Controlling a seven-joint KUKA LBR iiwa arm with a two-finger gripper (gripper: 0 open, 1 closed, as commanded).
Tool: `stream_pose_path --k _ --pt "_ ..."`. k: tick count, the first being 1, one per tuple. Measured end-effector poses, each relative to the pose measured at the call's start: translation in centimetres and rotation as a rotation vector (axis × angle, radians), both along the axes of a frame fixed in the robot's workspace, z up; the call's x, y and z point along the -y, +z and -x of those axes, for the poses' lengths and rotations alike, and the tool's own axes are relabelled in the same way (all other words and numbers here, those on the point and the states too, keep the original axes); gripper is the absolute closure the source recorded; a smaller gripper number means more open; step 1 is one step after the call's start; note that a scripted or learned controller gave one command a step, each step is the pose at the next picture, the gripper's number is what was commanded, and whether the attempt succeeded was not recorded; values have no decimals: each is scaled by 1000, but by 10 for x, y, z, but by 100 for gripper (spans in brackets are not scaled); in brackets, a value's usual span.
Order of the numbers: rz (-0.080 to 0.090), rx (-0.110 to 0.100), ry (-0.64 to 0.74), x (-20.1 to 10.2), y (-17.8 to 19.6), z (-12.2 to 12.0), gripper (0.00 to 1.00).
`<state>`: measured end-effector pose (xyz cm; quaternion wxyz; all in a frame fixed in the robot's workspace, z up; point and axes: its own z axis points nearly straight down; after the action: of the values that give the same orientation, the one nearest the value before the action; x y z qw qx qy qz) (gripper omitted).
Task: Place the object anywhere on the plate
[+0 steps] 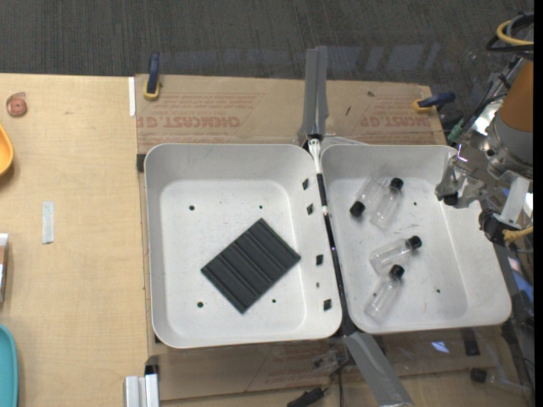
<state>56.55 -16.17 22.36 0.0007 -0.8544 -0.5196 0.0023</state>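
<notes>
A dark ribbed square plate (251, 264) lies tilted like a diamond on the floor of the left bin (170, 176). Several clear vials with black caps lie in the right bin (475, 312): one near the top (388, 201), another beside it (365, 202), one in the middle (394, 252) and one lower down (384, 289). My gripper (454, 192) hangs at the right bin's right rim, above and to the right of the vials, apart from them. Nothing shows between its fingers.
A metal divider (316, 100) runs between the two bins at the back. Cardboard (221, 113) lies under the bins, held by clamps (153, 79). The wooden bench (68, 227) stretches to the left with small items on it.
</notes>
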Motion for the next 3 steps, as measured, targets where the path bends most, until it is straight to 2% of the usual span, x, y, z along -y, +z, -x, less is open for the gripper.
stream_pose_path --k 1,2,3 --pt "0 3 576 -31 86 -85 100" --pt "-1 1 405 -190 102 -87 100" --pt "-2 0 671 -350 99 -49 100"
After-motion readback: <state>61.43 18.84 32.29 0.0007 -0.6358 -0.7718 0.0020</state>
